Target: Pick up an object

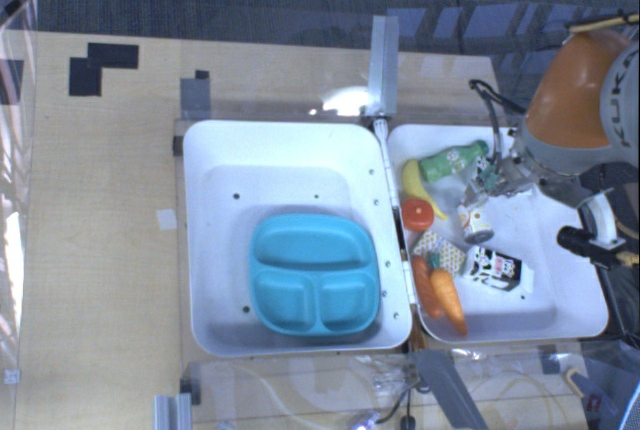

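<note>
Gripper [489,180] sits right of center, over the right bin [570,318], beside the green bottle [452,161]. I cannot tell its grip.

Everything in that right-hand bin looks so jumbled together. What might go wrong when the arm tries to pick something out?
Two risks stand out. The gripper sits low among the green bottle, banana and a small white item, all crowded together, so it may nudge neighbours or catch two things at once. The carrots and red ball lie tight against the right bin's left wall, which probably leaves little room to reach around them.
</note>
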You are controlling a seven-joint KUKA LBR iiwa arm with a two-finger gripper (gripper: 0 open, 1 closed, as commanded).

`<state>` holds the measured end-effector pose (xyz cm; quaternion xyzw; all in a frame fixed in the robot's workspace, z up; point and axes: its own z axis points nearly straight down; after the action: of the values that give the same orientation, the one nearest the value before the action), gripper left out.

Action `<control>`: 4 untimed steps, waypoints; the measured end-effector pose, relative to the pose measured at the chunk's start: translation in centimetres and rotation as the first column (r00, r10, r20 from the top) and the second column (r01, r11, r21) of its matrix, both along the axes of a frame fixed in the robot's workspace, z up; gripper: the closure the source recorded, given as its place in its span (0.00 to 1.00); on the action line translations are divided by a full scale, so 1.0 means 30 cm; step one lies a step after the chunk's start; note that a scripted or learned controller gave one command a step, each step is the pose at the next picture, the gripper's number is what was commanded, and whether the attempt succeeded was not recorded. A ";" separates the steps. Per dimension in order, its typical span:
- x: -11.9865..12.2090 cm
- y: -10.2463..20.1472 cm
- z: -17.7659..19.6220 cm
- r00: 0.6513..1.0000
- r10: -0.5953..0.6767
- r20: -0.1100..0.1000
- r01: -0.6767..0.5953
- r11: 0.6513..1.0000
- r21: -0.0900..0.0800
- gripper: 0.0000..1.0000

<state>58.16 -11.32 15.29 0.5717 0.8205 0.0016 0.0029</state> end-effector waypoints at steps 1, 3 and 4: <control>-0.294 -0.155 -0.069 0.994 -0.104 0.017 0.104 0.995 -0.005 1.00; 0.068 -0.230 0.233 0.690 -0.724 -0.002 0.724 0.690 0.002 1.00; 0.290 -0.225 0.308 0.354 -0.935 -0.003 0.935 0.354 0.005 1.00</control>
<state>66.86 -18.08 24.54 0.9367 0.3500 0.0020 0.0019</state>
